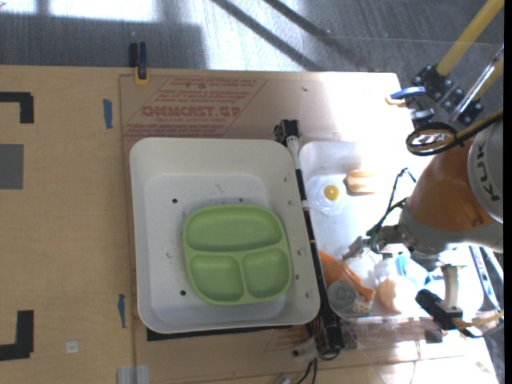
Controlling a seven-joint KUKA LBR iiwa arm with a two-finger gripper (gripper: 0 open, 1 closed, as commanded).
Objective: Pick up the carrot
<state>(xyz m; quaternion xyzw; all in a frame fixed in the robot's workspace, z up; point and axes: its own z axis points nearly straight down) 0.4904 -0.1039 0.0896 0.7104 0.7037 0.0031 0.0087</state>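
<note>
Table (64,214): tan board, carrying two white bins side by side.

Left bin (152,174): holds a green tray (237,254) with three compartments, nothing in them.

Right bin (320,154): strongly overexposed; I make out a fried egg (330,192), a bun-like piece (361,182), a pale egg-shaped item (388,295), a grey round item (343,296).

Arm (448,202): reaches in from the right, wrist over the right bin's near half.

Carrot (340,272): orange, lying at the right bin's near left side, beside the divider, touching the grey round item.

Tool (362,246): low over the bin, just above and right of the carrot; glare hides the tips, so I cannot tell its opening, and I see nothing held.

Step, as I judge it: approach, grasp not yet made. Next move calls for a short shift toward the carrot, alignment across its width, then descent.
</note>
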